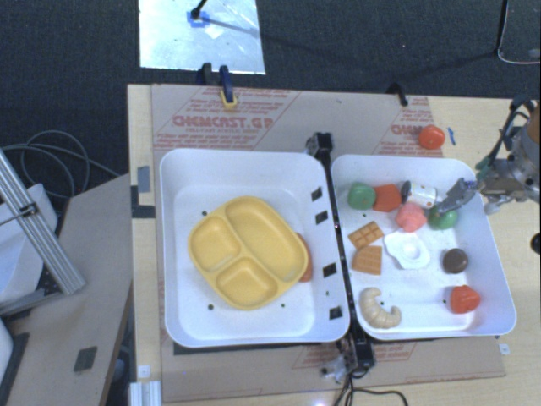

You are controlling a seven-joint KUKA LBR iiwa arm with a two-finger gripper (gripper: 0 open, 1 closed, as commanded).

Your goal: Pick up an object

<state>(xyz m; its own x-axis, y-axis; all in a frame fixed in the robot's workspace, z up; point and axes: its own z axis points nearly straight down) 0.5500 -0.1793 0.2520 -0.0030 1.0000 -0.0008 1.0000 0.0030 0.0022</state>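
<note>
The right bin [494, 252] holds several toy foods: a green ball [362, 195], an orange-red piece [387, 197], a pink piece [411, 217], a dark green piece [442, 219], a waffle square [366, 233], an orange wedge [368, 260], a white fried egg [408, 249], a brown ball [455, 260], a red piece [464, 299] and a beige croissant [380, 307]. My gripper [461, 194] reaches in from the right edge. It hangs low at the bin's back right, just above the dark green piece. Nothing visibly sits in its grasp.
The left bin [182, 227] carries a yellow divided plate [247, 250] with an orange-red item [304, 259] peeking from under its right edge. A red ball [431, 137] lies on the bench behind the right bin. A small white and black item [420, 194] sits beside the pink piece.
</note>
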